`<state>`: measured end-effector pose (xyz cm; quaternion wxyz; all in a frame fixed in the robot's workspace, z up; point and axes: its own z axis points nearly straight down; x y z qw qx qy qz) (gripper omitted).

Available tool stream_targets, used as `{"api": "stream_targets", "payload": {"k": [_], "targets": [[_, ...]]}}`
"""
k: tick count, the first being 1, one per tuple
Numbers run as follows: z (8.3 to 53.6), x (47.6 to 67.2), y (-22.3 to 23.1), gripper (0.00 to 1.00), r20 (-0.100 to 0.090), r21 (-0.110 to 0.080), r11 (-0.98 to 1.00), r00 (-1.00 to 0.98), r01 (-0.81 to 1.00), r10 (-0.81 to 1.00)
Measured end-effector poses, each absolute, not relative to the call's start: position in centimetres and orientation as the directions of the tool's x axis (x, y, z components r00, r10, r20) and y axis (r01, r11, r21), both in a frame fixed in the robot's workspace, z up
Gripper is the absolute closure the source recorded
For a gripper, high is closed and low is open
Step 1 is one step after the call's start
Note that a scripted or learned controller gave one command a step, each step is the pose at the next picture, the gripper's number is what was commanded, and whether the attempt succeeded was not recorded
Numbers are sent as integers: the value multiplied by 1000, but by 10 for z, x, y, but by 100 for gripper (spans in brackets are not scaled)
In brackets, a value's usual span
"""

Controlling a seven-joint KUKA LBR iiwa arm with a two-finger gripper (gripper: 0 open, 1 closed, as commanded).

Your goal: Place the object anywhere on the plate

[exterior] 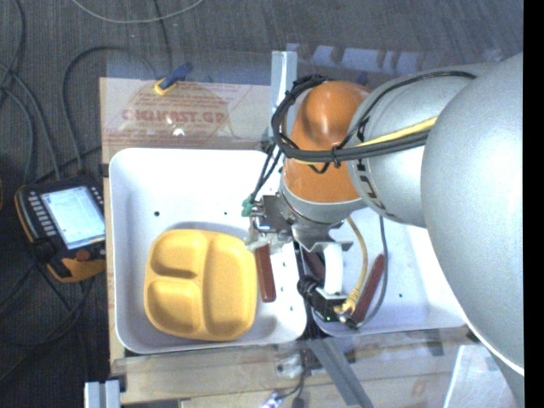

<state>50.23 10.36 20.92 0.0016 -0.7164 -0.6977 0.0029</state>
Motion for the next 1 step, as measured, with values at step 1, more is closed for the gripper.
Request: {"api": "stream_targets", "payload": {"k": [1], "targets": [[245,499,148,100,-2,-4,204,-204,979,979]]}}
